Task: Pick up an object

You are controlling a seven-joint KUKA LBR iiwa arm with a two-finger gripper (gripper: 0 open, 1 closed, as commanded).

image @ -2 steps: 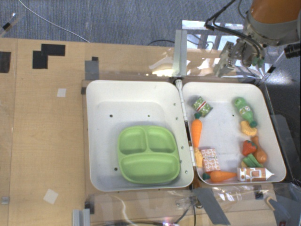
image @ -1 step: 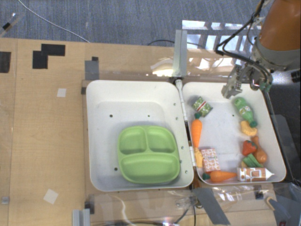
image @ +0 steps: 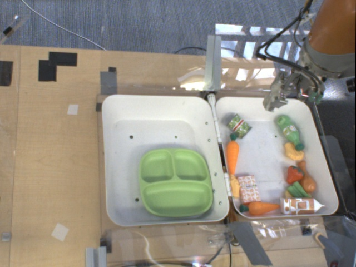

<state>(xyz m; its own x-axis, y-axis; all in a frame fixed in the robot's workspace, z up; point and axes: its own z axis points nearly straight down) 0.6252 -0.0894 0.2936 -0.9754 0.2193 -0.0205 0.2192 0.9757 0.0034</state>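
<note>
My arm [image: 334,21] runs off the top right edge; my claw [image: 273,103] is blurred, its grip impossible to read.

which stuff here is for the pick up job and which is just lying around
For the job: gripper; toy food in the right white bin: orange carrot, green bottle, small pink carton.

Lying about: green divided plate in the left white bin; white cable.

The arm [image: 332,21] reaches in from the upper right, orange band above a grey wrist. Its gripper [image: 276,99] points down and left, blurred, carrying nothing visible.
</note>
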